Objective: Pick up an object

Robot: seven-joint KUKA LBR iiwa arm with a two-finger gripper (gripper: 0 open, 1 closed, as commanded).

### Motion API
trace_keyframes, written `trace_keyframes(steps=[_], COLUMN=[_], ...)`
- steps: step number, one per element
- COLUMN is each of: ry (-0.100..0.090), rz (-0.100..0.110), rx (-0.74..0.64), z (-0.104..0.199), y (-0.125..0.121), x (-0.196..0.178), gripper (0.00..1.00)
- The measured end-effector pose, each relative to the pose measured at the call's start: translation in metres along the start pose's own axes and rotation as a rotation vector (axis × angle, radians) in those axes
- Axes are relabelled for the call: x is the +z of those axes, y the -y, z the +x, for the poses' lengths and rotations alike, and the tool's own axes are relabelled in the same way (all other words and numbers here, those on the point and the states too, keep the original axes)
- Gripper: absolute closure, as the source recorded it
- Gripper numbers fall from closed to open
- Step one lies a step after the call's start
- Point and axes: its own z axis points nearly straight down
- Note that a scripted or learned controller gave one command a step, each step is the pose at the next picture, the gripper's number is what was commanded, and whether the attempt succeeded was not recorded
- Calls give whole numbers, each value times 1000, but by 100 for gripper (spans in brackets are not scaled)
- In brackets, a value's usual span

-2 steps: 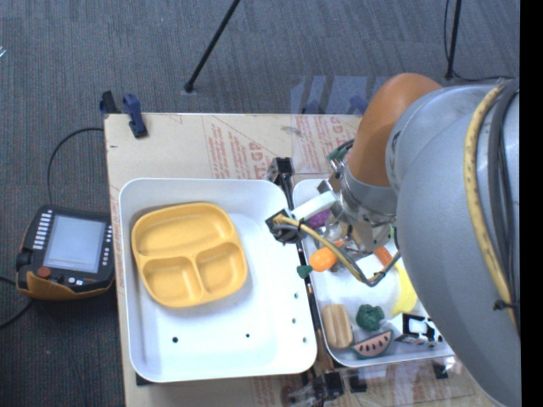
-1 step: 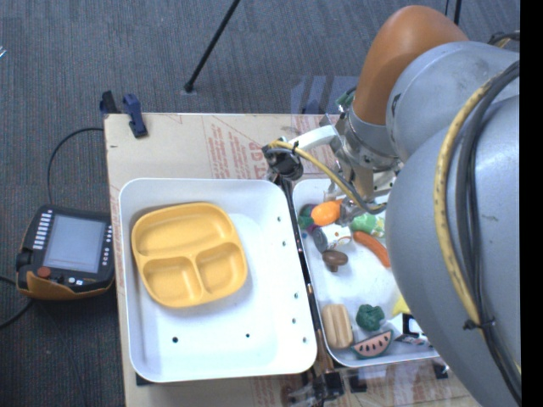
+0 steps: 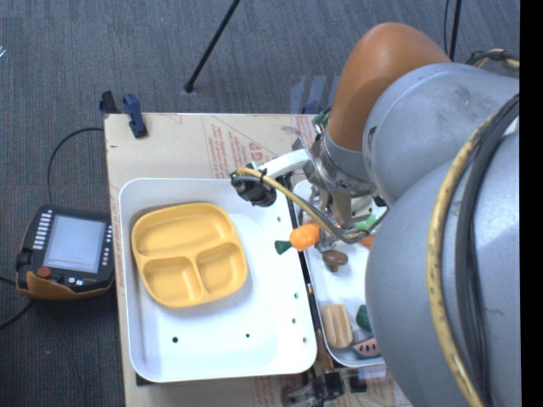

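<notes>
A large grey robot arm [image 3: 441,227] with an orange band fills the right side of the frame, reaching toward the centre. Its gripper [image 3: 333,214] hangs over the divide between two shallow white bins; whether it is released or clenched cannot be told, since the wrist and a yellow cable [image 3: 284,189] cover it.

Just below the gripper, at the centre of the frame, sits a small orange toy carrot [image 3: 303,236] with a dark green leafy tip. It lies over the seam between the bins, its long axis roughly horizontal, green end pointing left. Whether it is gripped or merely resting cannot be told.

The left bin [image 3: 212,346] is smooth white plastic with rounded corners and much bare floor along its lower and right parts. A yellow three-compartment plate [image 3: 188,254] lies in its left half, tilted slightly.

The right bin [image 3: 344,291] is mostly hidden under the arm. Visible in it are a brown rounded piece [image 3: 334,259], a tan bread-like piece [image 3: 337,326] and a watermelon slice [image 3: 366,346] near its lower rim.

The bins rest on a cardboard-coloured bench top [image 3: 204,142]. A handheld control pendant [image 3: 68,253] lies on dark carpet at the left edge.
</notes>
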Motion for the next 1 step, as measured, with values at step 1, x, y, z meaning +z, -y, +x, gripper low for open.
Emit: trace_keyframes(steps=[1], ry=[2], rz=[-5], rx=[12], z=[-44], y=[-23], x=[-11], gripper=[100])
